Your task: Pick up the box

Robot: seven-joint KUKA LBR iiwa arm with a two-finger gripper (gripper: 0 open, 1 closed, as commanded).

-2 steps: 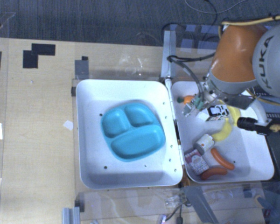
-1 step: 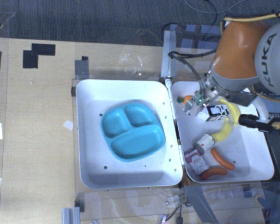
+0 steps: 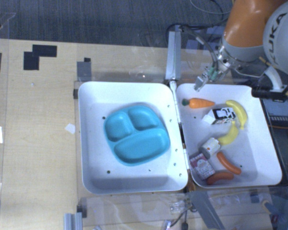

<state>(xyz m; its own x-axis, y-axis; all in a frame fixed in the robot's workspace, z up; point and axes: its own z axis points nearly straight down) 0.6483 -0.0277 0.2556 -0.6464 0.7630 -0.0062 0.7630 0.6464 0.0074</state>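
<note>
**Camera view: box to be approached among crowded items**

Camera view: the small black-and-white printed box [image 3: 223,114] is seen in the right white bin [image 3: 271,150], touching the curved yellow banana [image 3: 234,123] and near the orange carrot [image 3: 199,103]. The grey arm's jaws [image 3: 201,82] are poised above the bin's far left rim; their opening cannot be told, and nothing is seen held. A descent straight over the box is advised, the banana being avoided.

Fixed overhead camera, slanted down, both bins [image 3: 86,128] framed.
</note>
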